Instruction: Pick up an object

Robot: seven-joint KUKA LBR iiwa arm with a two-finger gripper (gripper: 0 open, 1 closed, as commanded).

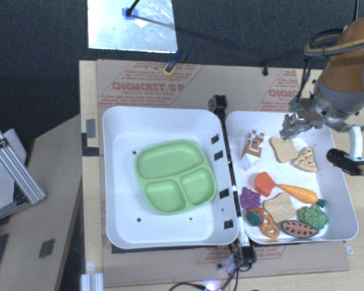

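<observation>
- Left bin [118, 138] carries a green divided tray [173, 174], not part of the pick
- Right bin [346, 214] has the toy food: bread slice [283, 150] and pizza wedge [305, 160] near the top, carrot [299, 193] lower
- Gripper [294, 125] hovers just above the bread slice, nothing between the fingers; open or closed, I cannot tell
- Judged step: approach; next calls for a descent onto the bread, then a close

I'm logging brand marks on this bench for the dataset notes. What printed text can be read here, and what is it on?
"CHEMCAST GP" in red, on the brown protective sheet under the bins, left of top centre.
The same red print repeats at the sheet's upper right, slanted and partly hidden by the arm; only partly readable.
No other text can be read.
</observation>
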